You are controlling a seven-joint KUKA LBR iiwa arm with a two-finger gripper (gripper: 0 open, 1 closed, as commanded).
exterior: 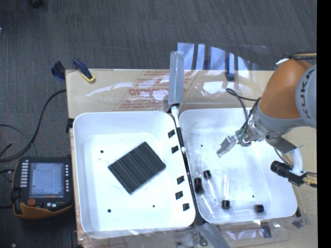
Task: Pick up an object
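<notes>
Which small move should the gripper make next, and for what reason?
Probably lower toward the small black cylinders below it in the right white bin. The gripper hangs above that bin's floor with nothing visible between its fingers, so nothing is picked yet.

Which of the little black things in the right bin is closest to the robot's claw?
The small black piece highest up in the right bin, just below the gripper. The other black pieces lie lower, nearer the bin's front edge.

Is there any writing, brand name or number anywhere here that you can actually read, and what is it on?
None can be read for certain.
Red print on the clear sheet behind the bins: blurred and seen at a slant, unreadable.
Dark letters on the arm's grey casing beside its orange band: cut off at the edge, unreadable.
Screen of the handheld controller on the floor: too small to read.
</notes>
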